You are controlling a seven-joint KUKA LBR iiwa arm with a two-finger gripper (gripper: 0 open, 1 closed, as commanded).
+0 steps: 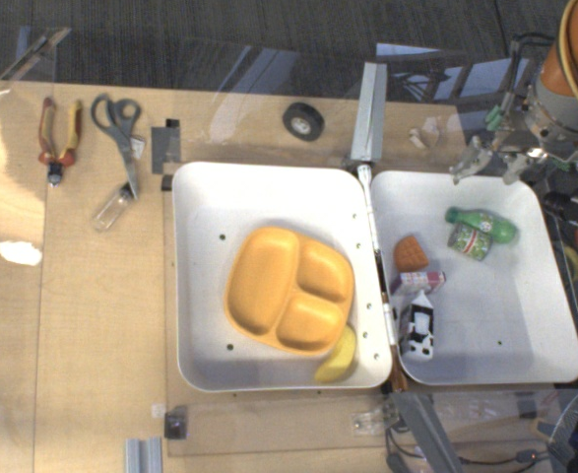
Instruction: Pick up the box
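Camera view | box point(419, 327) low-left in right bin | gripper point(489, 158) well apart

A: What lies in the left bin point(200, 195)?
B: A yellow divided tray point(290, 288), with a banana point(338, 357) at its lower corner.
A: And the right bin point(525, 343)?
B: A green bottle point(480, 231), an orange-brown piece point(412, 254), and a small black-and-white box point(419, 327) near the left wall.
A: The arm?
B: Its gripper point(495, 153) hangs over the right bin's upper edge. On the bench point(72, 363): scissors point(121, 136), pliers point(57, 136).
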